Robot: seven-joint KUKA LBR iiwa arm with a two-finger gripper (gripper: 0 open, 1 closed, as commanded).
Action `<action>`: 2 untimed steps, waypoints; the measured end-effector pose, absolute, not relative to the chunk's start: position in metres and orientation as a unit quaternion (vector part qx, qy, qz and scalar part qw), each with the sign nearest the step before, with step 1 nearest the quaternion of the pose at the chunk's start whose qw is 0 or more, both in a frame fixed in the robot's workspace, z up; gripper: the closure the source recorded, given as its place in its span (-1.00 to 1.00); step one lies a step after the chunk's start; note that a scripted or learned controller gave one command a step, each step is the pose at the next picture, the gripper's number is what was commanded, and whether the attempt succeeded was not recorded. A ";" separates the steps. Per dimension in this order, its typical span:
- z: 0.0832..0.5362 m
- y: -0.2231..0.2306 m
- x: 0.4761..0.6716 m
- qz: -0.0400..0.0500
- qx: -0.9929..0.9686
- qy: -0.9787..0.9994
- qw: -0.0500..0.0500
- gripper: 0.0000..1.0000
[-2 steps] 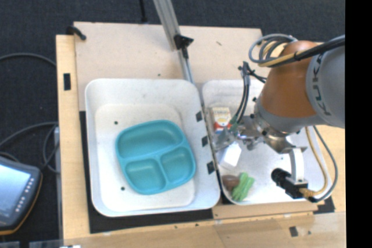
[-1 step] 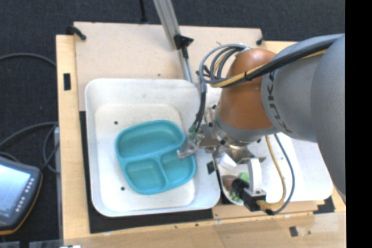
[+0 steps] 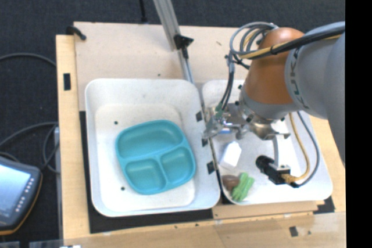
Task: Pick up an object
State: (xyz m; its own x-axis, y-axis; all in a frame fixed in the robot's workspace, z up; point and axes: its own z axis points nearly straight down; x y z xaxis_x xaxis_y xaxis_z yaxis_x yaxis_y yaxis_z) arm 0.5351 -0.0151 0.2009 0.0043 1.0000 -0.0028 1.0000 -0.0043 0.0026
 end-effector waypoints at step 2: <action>0.183 -0.101 0.562 -0.002 0.709 0.705 0.001 -1.00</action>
